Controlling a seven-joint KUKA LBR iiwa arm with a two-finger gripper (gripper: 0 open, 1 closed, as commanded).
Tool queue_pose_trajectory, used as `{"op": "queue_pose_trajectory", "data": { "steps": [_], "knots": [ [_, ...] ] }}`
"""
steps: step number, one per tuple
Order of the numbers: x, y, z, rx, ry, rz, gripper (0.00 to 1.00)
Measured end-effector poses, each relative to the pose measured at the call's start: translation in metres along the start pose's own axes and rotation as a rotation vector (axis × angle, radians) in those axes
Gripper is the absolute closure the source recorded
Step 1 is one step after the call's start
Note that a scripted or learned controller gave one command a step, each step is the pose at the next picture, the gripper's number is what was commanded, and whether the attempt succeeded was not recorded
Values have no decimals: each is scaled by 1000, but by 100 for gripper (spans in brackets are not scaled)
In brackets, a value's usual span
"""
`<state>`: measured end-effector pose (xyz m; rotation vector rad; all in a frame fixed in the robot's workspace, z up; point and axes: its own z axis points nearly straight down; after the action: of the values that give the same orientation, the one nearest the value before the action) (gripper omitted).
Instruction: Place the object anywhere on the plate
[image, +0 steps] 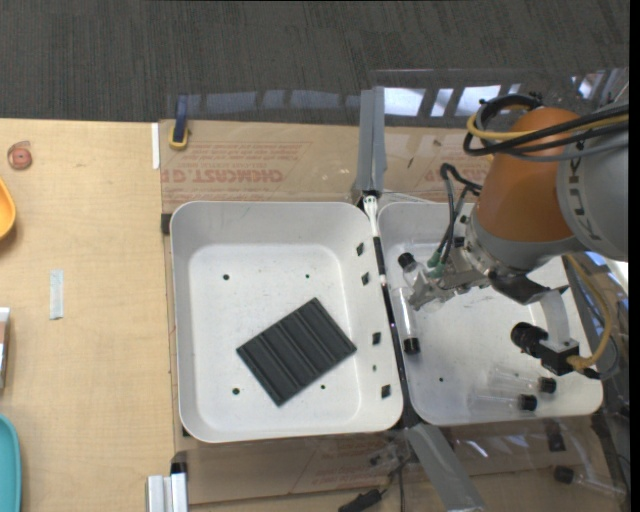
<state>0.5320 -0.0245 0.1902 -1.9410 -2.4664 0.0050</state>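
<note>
A dark ribbed rectangular plate lies flat and turned at an angle in the left bin, toward its front. My gripper is down in the right bin, near its left wall, under the orange-banded wrist. A small black piece lies just behind and left of the gripper, and another lies in front of it by the bin's left wall. A clear object with black ends lies at the front right of that bin. I see nothing between the gripper's tips.
The divider where the two bins meet runs between gripper and plate. Black clamp parts of the arm hang over the right bin. Cardboard lies behind the bins; a wooden bench with small items is at left.
</note>
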Motion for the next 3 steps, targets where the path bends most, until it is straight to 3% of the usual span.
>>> {"op": "queue_pose_trajectory", "data": {
  "steps": [1, 2, 3],
  "knots": [
    [44, -18, 0, -2, 0, -571, 100],
    [75, 89, -22, -4, -3, -490, 100],
    [93, 82, -104, -2, -3, -34, 100]
  ]
}}
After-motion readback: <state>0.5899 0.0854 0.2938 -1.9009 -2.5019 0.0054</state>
